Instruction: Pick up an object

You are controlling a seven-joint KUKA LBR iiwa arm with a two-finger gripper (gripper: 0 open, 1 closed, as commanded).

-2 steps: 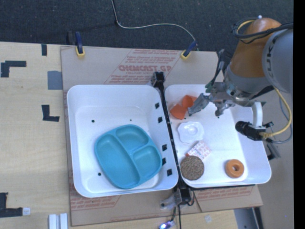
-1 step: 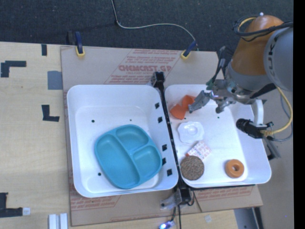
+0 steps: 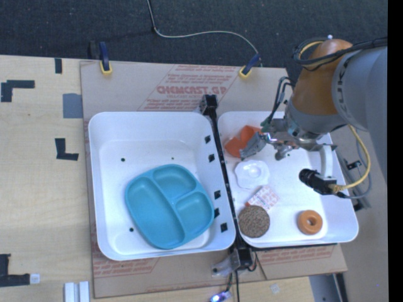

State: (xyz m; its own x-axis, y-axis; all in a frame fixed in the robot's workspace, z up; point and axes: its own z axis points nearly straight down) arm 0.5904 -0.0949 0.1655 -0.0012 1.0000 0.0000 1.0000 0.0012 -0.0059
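Observation:
My gripper (image 3: 267, 148) hangs over the back of the right bin (image 3: 340, 228), its two fingers spread apart and open with nothing between them. One finger (image 3: 253, 145) sits right beside an orange-red object (image 3: 238, 141) at the bin's back left. Just in front of the gripper lies a white round lid (image 3: 251, 172). Nearer the front are a pink-and-white checkered packet (image 3: 262, 197), a brown round disc (image 3: 254, 221) and an orange ring like a doughnut (image 3: 310, 222).
The left bin (image 3: 110, 143) holds a blue divided plate (image 3: 168, 205). A black divider rail (image 3: 218, 168) runs between the bins. A black fitting with a yellow cable (image 3: 318, 181) hangs off the arm over the right bin's right side.

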